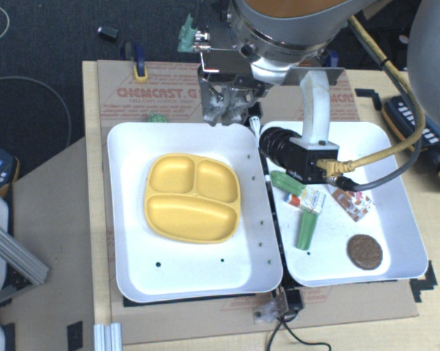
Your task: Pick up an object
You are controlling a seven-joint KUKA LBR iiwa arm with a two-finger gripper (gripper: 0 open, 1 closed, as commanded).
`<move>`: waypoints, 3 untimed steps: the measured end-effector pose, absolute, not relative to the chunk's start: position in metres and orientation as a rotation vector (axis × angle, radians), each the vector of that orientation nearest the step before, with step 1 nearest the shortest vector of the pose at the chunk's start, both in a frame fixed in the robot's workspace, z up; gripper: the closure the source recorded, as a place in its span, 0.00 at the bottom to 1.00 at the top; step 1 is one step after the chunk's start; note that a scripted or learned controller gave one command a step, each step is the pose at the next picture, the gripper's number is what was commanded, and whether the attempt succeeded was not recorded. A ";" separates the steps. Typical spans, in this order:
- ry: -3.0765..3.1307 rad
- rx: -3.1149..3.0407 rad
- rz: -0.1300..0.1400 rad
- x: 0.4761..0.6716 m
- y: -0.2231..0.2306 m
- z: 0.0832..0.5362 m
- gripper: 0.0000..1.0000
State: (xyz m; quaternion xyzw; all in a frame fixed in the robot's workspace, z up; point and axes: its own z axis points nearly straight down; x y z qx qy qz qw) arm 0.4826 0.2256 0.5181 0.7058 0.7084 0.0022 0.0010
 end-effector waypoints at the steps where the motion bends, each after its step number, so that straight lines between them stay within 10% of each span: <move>1: 2.224 2.221 -0.006 0.482 0.224 0.506 1.00; 2: 2.224 2.221 -0.005 0.481 0.225 0.503 1.00; 3: 2.224 2.228 -0.030 0.478 0.221 0.319 1.00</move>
